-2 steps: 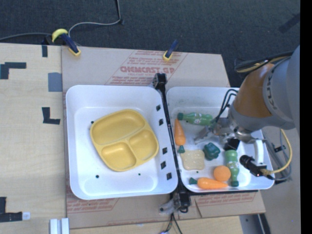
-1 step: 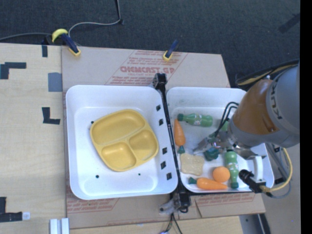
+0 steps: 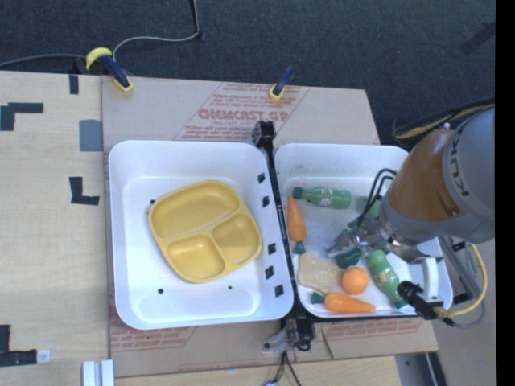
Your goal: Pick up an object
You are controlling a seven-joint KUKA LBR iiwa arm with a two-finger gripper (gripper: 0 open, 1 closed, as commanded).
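Nearby, round orange fruit (image 3: 355, 281), smooth, glossy.

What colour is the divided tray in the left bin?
Yellow. The tray shows plainly in the camera view, lying in the left bin.

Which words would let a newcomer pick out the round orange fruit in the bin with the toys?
Start at the right bin, the one the arm reaches into. Go to its near edge, where a pale bread slice lies beside a carrot. The orange sits just right of the bread and above that carrot; it is the bin's one ball-shaped item, while both carrots are long and pointed.
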